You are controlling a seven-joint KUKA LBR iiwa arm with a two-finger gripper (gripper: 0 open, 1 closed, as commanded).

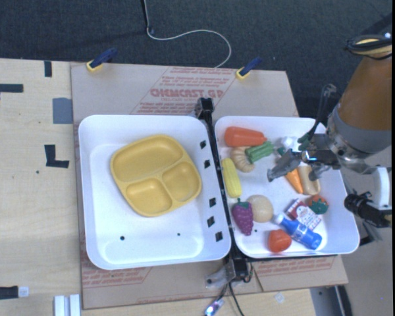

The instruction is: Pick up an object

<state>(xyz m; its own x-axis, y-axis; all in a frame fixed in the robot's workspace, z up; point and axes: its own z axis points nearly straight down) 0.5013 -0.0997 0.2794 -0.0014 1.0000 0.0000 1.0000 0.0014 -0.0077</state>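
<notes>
Our claw (pixel 291 165) hangs low at the right-centre of the frame, over the right bin (pixel 345 245); we cannot tell its state. Just beneath lie a small carrot (pixel 294 180) and green vegetable (pixel 259 152). Crowded toys could make it nudge neighbours and close on nothing.

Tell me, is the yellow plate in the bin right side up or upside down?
Right side up. The yellow plate lies flat in the left bin with its three hollow compartments facing up.

Red print "CHEMCAST GP", mirrored, on the cardboard sheet (pixel 178 87)
</notes>
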